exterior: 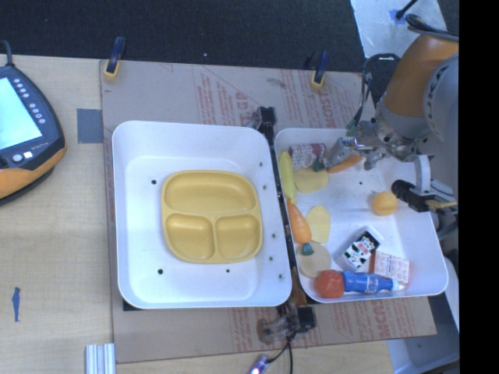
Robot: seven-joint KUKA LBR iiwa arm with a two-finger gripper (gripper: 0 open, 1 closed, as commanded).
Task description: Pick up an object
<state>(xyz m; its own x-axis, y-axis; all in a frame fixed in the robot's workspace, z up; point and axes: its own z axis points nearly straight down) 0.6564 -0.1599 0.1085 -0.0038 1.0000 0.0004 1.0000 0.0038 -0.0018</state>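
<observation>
We're looking at the small orange piece point(348, 162) at the back of the right bin point(425, 244), right under the jaws point(352, 148). Can't tell if they're open or closed. It's thin and wedged near the can point(310, 156), so we'd guess a slip or clipping that.

Wooden bench point(54, 240), cardboard sheet point(195, 92), dark floor point(171, 10) beyond.

My bench point(54, 248) carries a cardboard sheet point(195, 88) with two white bins, left point(132, 209) and right point(417, 240), plus a handheld controller point(23, 135).
</observation>
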